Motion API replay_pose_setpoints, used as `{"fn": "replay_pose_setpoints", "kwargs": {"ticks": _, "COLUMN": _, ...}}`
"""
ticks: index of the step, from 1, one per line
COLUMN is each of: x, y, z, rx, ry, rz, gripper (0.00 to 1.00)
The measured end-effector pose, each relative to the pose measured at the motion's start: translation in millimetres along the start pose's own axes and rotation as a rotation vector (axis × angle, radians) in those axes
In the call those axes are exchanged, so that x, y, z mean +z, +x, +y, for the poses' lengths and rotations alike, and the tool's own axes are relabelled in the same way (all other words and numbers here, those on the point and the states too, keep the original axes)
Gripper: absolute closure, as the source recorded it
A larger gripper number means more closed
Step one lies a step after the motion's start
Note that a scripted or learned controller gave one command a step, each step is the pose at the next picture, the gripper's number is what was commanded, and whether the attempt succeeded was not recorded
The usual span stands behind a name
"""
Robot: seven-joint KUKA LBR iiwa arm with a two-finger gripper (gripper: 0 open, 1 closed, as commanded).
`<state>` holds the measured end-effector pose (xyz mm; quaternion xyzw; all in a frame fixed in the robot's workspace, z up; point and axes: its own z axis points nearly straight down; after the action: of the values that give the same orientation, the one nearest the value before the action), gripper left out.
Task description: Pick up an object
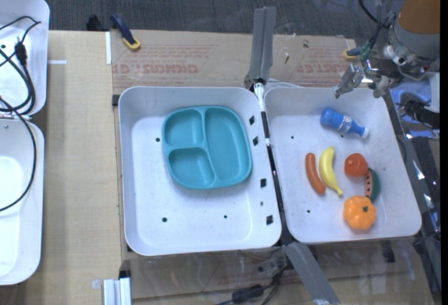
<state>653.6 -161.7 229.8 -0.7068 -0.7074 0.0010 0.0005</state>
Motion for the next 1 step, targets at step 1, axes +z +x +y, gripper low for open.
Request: {"fn": "replay_pose_setpoints", "kwargs": {"ticks": 1, "x": 124.2, "y": 16.7, "z": -3.0, "rx": 0.001, "ry": -0.006, "rz": -0.002, "gripper": 0.0}}
